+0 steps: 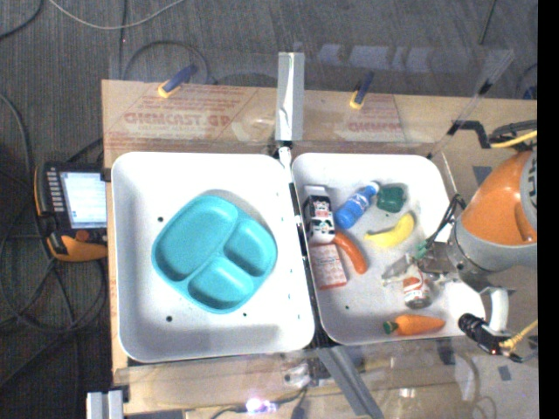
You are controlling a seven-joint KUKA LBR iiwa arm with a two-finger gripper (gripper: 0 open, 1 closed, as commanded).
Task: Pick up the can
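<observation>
The can (417, 290) is a small silver tin with red marking, lying near the right wall of the right bin (349, 317), just above a carrot (415, 325). My gripper (412, 267) reaches in from the right, low over the bin and right above the can. Its metal parts blend with the can, so where they meet is hard to make out. The orange band of the arm (500, 209) sits over the bin's right rim.
The right bin also holds a blue bottle (358, 204), a green object (392, 197), a banana (391, 231), a red-orange pepper-like piece (350, 252) and two small packages (321, 234) along its left wall. A teal divided plate (215, 251) lies in the left bin.
</observation>
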